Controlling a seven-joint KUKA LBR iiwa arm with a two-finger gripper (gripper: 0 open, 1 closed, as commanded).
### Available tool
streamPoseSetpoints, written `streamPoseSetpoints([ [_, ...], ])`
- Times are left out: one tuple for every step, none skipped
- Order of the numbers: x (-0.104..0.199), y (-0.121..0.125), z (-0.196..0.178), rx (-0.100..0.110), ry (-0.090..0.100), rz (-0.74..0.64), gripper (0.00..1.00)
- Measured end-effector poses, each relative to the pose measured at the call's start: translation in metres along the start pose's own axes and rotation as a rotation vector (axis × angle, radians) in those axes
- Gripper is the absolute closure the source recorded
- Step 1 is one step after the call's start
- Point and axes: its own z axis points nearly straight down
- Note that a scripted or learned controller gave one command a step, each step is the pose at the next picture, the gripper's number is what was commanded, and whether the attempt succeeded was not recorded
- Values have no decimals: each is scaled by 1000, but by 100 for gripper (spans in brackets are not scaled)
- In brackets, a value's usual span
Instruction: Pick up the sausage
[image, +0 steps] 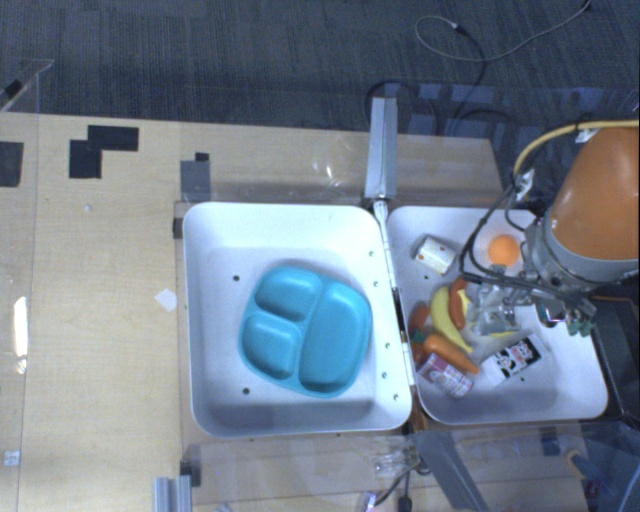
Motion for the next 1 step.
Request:
streamPoseSetpoints([
  [-8, -37, -58, 2, -4, -443, 100],
])
